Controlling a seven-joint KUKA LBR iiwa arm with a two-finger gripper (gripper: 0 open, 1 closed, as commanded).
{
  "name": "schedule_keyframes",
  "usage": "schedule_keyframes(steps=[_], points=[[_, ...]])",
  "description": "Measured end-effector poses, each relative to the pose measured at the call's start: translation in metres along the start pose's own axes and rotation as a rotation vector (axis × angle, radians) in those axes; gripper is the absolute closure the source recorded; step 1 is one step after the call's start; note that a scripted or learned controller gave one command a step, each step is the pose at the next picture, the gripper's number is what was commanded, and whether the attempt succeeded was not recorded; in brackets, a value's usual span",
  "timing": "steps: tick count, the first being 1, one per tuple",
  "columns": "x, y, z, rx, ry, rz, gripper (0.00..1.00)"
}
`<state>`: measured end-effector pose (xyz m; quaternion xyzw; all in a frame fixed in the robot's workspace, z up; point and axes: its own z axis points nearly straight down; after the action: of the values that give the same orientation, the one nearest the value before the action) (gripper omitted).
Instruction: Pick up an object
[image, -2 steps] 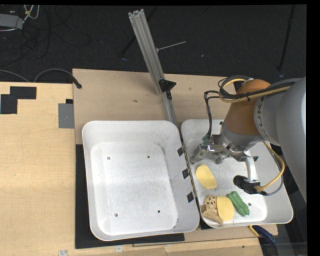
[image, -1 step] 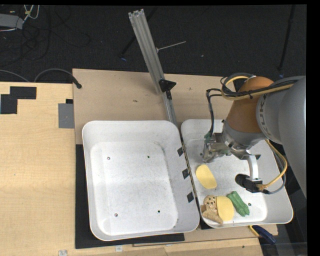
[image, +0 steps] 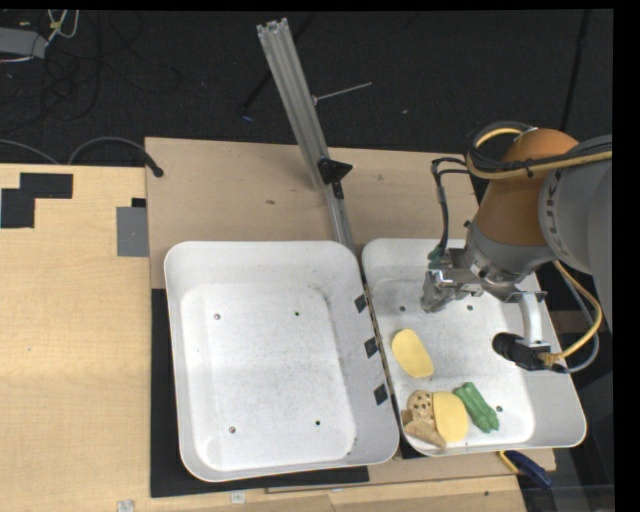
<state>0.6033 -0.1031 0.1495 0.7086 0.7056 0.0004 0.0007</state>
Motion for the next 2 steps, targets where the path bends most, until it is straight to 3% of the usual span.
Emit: schedule_keyframes(steps=[2], points=[[-0.003, 0.004, -0.108, -0.001, 0.0, -0.005, 1.0]])
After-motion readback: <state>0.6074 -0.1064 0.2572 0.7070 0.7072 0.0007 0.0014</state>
